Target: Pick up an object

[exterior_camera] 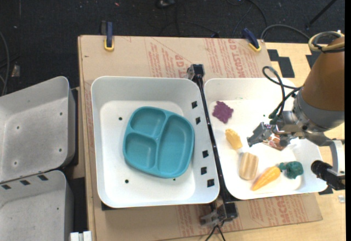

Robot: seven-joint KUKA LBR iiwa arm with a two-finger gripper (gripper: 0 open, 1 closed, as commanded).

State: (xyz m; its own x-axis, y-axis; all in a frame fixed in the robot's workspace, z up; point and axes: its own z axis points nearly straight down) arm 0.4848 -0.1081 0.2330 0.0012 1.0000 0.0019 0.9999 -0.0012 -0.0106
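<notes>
Four toys in right bin; jaws' state unclear, above bin floor.

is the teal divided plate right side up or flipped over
Right side up. The teal divided plate lies flat in the left bin, its three compartments facing the camera as hollows inside a raised rim.

Grey arm with an orange band, black looping cable, dark metal wrist hardware.
</notes>
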